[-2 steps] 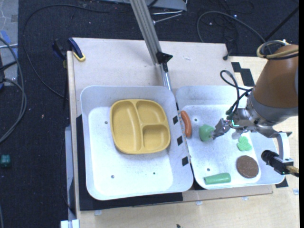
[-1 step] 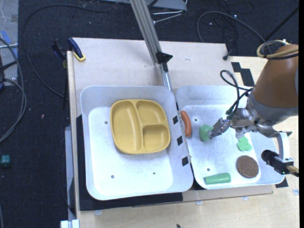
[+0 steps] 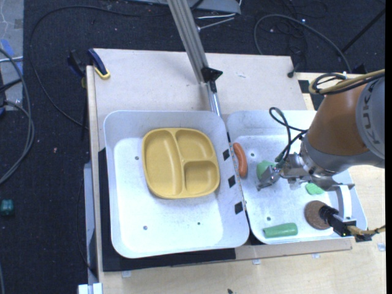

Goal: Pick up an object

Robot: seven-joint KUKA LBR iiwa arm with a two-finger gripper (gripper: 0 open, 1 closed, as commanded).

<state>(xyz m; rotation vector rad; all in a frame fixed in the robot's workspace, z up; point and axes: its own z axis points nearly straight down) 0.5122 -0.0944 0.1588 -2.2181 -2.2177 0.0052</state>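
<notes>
The right bin (image 3: pixel 254 130) holds an orange-red sausage (image 3: pixel 241 160) by its left wall, a small green piece (image 3: pixel 264 167), another green piece (image 3: pixel 315 189), a brown disc (image 3: pixel 316 215) and a green cylinder (image 3: pixel 280 229) near the front. My gripper (image 3: pixel 267 180) is low in the middle of this bin, just below and touching or nearly touching the small green piece. The wrist and its cables hide part of that piece. I see nothing clearly held.
The left bin (image 3: pixel 116 182) carries a yellow divided plate (image 3: pixel 180 163) in its upper half. A slanted metal pole (image 3: pixel 190 35) runs down to the gap between the bins. The arm's grey and orange body (image 3: pixel 343 133) covers the right bin's far right side.
</notes>
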